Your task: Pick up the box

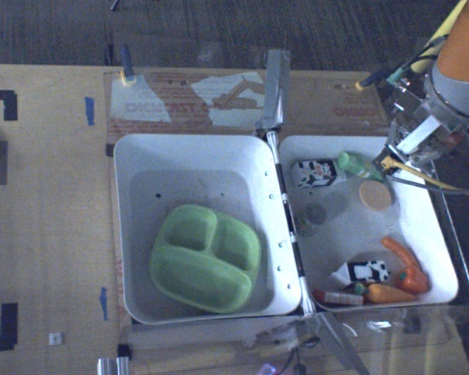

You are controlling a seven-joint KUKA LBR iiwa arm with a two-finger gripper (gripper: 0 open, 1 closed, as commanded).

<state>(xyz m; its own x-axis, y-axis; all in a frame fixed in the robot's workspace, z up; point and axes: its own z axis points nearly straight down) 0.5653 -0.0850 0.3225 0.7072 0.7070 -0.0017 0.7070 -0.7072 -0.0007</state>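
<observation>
Seen from above at a slant, a wooden desk (47, 233) carries two shallow white bins side by side. The left bin (133, 158) holds a green divided tray (205, 256) lying flat near its front. The right bin (445, 280) holds the clutter: a cow-patterned box (314, 172) rests at the back left, well clear of the other things, which should leave room to reach around it. A green bottle (358, 165) lies just beside it, with a tan round disc (375, 194) nearby. A second cow-patterned box (366, 271) is wedged at the front among orange carrot-like toys (402, 268), harder to reach. The grey arm enters from the right, and its gripper (410, 151) hangs over the bin's back right edge, near the bottle; how far open it is cannot be told, and nothing is visibly held.
</observation>
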